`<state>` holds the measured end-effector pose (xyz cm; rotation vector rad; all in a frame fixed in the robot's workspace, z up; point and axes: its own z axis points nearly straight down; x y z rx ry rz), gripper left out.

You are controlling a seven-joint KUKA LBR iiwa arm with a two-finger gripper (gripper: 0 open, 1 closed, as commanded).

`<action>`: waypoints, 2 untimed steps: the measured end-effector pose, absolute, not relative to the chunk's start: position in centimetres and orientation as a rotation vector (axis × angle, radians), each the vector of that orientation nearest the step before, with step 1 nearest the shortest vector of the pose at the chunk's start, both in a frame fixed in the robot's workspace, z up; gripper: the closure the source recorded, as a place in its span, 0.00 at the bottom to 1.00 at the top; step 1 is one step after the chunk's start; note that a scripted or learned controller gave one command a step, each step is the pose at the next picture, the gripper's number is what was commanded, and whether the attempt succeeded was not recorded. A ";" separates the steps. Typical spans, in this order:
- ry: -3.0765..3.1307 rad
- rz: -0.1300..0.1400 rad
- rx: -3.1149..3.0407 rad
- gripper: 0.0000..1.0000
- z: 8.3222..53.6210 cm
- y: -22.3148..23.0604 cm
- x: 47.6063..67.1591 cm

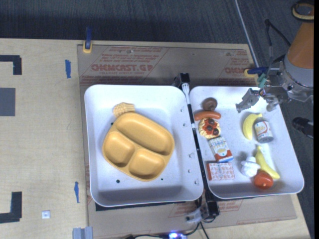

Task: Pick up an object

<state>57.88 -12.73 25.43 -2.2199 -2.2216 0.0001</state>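
Note:
The right bin (289,148) holds several small objects. A brown donut (210,103), a hot dog (207,115) and a pizza slice (210,127) lie along its left side. Below them sit a small carton (220,149) and a red-and-white box (220,171). A yellow lemon (250,125), a can (262,131), a banana (266,164), a white lump (248,168) and a red tomato (263,180) lie to the right. My gripper (259,101) hangs open over the bin's far right part, just above the lemon and can, with nothing between its fingers.
The left bin (97,113) carries a yellow divided tray (137,144) and a small corn-like piece (123,108) at the tray's far corner. A raised ridge (192,133) separates the two bins. The arm enters from the right, over the right bin's far corner.

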 end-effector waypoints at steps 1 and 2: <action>-2.225 -0.007 -2.228 0.00 9.7 -14.9 52.8; -2.228 -0.009 -2.231 1.00 10.7 -14.8 52.8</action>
